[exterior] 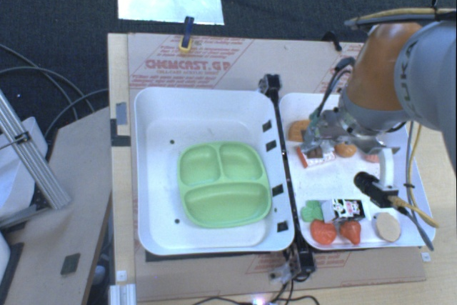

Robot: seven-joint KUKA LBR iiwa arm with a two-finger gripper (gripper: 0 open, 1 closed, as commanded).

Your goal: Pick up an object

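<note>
camera view | gripper [318, 141] low in right bin [414, 225], over red-and-white packet [316, 156]; open or shut: cannot tell | orange toy [298, 130] just beside | risk: fingers may strike the packet's flat top or nudge the neighbour, since things crowd there

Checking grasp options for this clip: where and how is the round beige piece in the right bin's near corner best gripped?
Probably across its width, coming straight down from above. The round beige piece lies flat on the right bin floor, close to the near rim, so a sideways approach looks blocked. Its left side, toward the red pieces, is free for a finger.
</note>
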